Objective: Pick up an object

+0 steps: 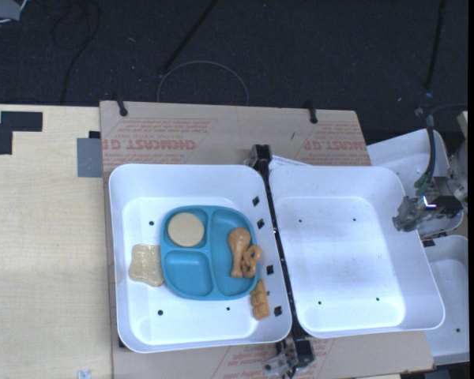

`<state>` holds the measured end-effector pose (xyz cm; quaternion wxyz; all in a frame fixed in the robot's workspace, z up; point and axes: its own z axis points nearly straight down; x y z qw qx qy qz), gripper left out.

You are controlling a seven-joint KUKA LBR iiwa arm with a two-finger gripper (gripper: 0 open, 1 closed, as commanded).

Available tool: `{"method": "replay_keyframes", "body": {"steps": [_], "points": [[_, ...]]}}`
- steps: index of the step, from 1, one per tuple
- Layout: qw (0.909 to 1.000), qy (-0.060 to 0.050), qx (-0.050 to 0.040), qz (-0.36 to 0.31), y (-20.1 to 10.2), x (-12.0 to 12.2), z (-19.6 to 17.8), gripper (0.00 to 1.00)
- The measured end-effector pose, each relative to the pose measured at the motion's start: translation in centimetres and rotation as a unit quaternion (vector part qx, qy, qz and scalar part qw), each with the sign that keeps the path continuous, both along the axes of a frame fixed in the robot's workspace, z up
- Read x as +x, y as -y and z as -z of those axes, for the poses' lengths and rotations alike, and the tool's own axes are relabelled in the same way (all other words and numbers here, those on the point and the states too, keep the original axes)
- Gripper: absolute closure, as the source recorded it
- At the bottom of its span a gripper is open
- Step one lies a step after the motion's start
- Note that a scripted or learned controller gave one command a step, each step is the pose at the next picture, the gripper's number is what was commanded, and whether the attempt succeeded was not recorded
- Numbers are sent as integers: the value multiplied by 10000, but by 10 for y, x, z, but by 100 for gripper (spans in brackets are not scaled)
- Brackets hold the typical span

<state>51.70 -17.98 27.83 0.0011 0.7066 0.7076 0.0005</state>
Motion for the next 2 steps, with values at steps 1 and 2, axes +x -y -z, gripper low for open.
{"method": "replay_keyframes", "body": {"steps": [1,2], "points": [[10000,-23,15,-16,-48,1,-1,100],[10000,-36,18,-14,-101,-3,19,100]]}}
